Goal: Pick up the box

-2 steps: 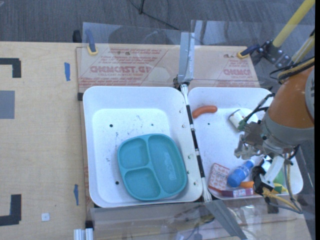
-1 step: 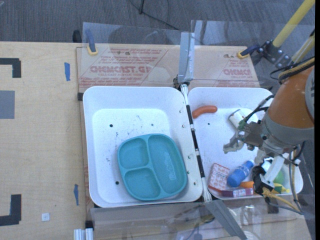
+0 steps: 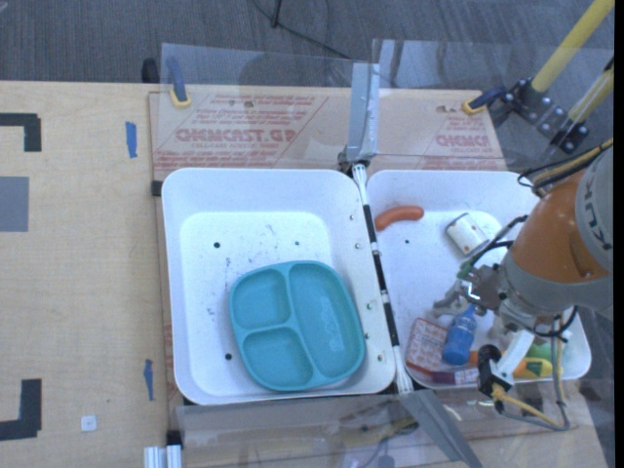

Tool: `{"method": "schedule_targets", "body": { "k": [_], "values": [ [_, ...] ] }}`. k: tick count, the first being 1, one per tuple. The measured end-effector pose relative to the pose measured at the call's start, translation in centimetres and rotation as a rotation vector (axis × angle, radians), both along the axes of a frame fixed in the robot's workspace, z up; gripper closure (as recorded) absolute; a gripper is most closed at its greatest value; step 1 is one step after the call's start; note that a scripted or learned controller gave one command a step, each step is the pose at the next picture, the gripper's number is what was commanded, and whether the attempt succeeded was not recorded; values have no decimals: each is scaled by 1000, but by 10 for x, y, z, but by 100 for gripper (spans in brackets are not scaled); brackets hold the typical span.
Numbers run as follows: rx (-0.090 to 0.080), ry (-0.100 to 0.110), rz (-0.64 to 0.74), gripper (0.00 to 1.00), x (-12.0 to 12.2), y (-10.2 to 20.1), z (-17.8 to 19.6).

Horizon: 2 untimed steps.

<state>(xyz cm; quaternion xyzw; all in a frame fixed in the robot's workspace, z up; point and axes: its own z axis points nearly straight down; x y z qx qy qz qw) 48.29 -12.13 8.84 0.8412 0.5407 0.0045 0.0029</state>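
Camera view: claw (image 3: pixel 466 300) low in right white bin (image 3: pixel 421 195), over flat red-and-white box (image 3: pixel 425 347) and blue bottle (image 3: pixel 458 337); claw state indeterminable.

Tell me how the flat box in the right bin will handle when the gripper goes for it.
The box lies flat on the right bin floor, so it likely offers little edge for fingers and may slide rather than lift. It looks like thin printed card, probably light and crushable. A blue bottle lies partly on it, close by the gripper, and could roll off if the box moves.
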Motion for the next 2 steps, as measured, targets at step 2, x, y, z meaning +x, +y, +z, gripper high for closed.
{"method": "schedule_targets", "body": {
  "k": [2],
  "values": [
    [-4,2,-127,0,76,21,0]
  ]
}}
